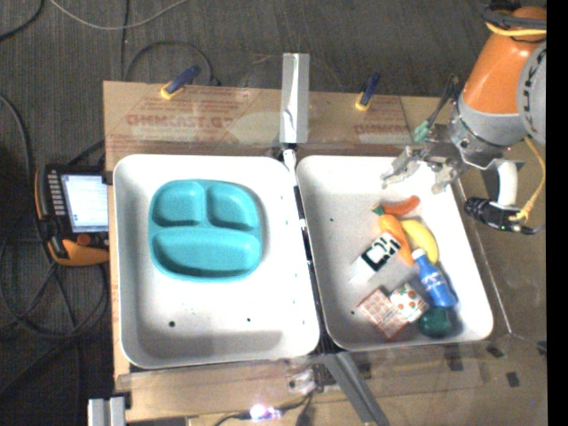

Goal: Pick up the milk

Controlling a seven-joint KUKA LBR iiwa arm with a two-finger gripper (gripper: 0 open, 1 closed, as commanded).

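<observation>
Two white bins are sitting side by side on my tabletop. I am seeing the hand hovering over the right bin's far end with its fingers spread apart, gripping nothing. The milk, a small black-and-white carton, is lying mid-bin just beside the banana. A teal divided plate is resting in the left bin.

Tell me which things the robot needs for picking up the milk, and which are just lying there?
For the job:
- milk carton, in the right bin
- gripper, above that bin's far side

Just lying about:
- banana
- carrot
- blue bottle
- black and white box
- teal divided tray, in the left bin
</observation>
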